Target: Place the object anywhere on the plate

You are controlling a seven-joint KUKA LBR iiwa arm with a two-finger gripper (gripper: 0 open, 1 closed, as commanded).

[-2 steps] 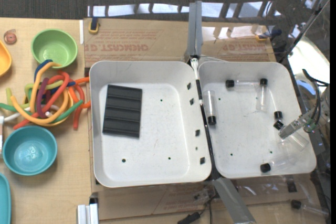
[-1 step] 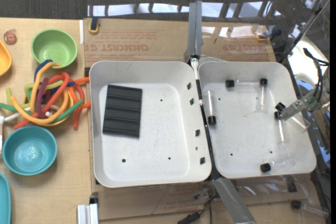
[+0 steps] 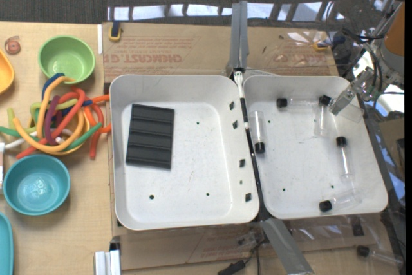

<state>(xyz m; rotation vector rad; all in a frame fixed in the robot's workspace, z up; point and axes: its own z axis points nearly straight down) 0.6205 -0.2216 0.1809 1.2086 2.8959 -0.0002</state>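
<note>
A black ribbed rectangular plate (image 3: 150,136) lies flat in the left part of the left bin (image 3: 187,212). Several clear tubes with black caps lie in the right bin (image 3: 296,209): one along its left wall (image 3: 257,128), one at the back (image 3: 295,102), one at the back right (image 3: 321,118), one on the right (image 3: 345,161) and one in the front right corner (image 3: 341,198). My gripper (image 3: 343,102) hangs over the back right corner of the right bin, just right of the back right tube. Nothing is seen held in it.
On the wooden table to the left stand a green bowl (image 3: 66,59), a teal bowl (image 3: 37,184) and a tangle of coloured cords (image 3: 61,119). Cardboard (image 3: 174,48) lies behind the bins. The arm (image 3: 389,42) enters at the right, among clear plastic sheeting.
</note>
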